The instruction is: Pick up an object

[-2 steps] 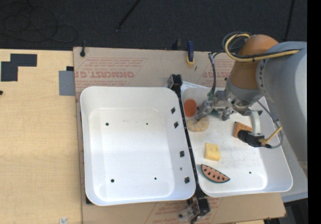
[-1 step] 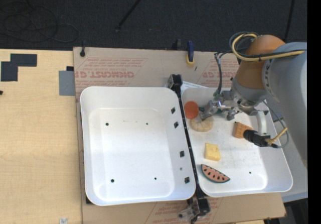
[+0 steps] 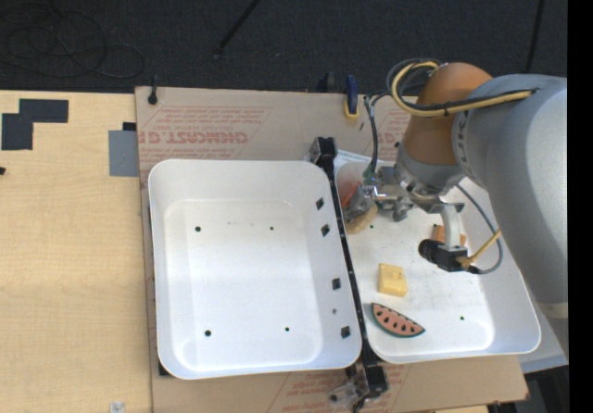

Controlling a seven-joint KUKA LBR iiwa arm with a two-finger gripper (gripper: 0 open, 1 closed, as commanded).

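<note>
The gripper (image 3: 363, 207) is low in the right bin (image 3: 500, 328); whether its jaws hold anything, I cannot tell. Just beyond them sits a cheese wedge (image 3: 392, 280): probably light, stiff, best pinched across its flat sides.

Two bins sit side by side on the bench, the left bin (image 3: 241, 263) touching the right bin (image 3: 482, 328) along a shared divider. In the right bin, a cheese wedge (image 3: 392, 280) lies near the middle, a watermelon slice (image 3: 397, 320) just in front of it. Behind both, the gripper (image 3: 371, 203) reaches into the far left corner over what may be another item (image 3: 350, 191).
</note>
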